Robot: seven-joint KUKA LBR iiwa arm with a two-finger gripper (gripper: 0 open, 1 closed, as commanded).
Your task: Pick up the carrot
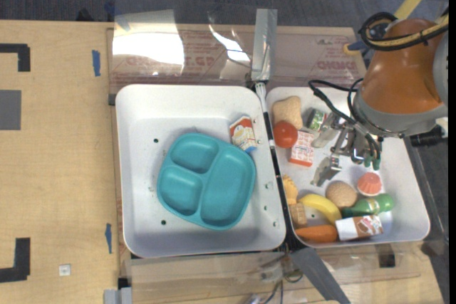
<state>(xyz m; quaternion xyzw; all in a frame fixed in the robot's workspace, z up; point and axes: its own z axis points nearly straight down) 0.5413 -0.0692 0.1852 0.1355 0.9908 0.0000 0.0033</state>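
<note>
Hovering over the middle of the right-hand shallow white bin [419, 213], my metal two-finger claw [329, 169] carries nothing; I cannot tell its state from above. The small orange carrot [317, 233] lies at six o'clock against the near wall, touching the yellow banana [320, 207]. I judge I'm approaching; next I must descend there.
</note>
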